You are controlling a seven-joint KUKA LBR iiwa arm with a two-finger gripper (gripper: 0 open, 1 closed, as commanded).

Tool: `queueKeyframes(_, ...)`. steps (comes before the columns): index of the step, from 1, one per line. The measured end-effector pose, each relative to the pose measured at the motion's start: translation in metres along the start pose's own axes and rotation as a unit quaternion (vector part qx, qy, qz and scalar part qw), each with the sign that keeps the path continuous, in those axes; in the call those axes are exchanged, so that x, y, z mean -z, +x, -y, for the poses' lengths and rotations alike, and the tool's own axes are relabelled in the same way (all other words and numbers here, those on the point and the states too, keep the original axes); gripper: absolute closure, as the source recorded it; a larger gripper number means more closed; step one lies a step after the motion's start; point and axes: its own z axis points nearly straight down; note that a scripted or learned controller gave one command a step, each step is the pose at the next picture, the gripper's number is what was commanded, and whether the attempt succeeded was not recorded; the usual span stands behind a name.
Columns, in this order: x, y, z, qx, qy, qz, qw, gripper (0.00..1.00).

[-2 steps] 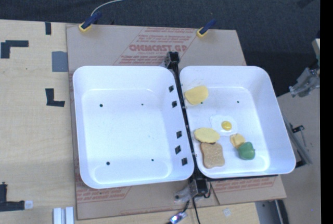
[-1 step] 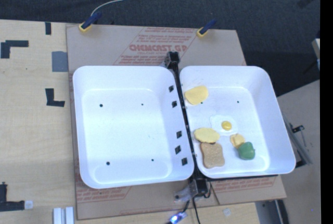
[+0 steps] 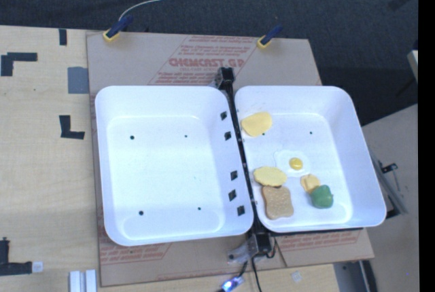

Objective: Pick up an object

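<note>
All the toy food is found in the right bin (image 3: 340, 107): chip (image 3: 257, 124) near the divider, fried egg (image 3: 293, 163) mid-bin, second chip (image 3: 270, 176) touching the toast (image 3: 277, 202), pepper (image 3: 321, 197) beside a small orange piece (image 3: 310, 182).

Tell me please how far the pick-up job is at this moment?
Nothing looks done yet. All the toy food lies in the right white bin: a pale yellow round chip, a fried egg, a yellow oval piece, a brown toast slice and a green round pepper. Nothing is lifted. The whole pick remains.
</note>
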Motion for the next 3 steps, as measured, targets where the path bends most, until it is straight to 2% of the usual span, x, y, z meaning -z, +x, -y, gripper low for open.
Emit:
queueKeyframes(1, -0.001, -0.016, 0.0, 0.0, 0.001, 0.0, 1.0, 1.0)
queueKeyframes(2, -0.11, 0.052, 0.001, 0.003, 0.007, -0.004, 1.0, 1.0)
queueKeyframes(3, 0.006, 0.05, 0.0, 0.001, -0.005, 0.001, 1.0, 1.0)
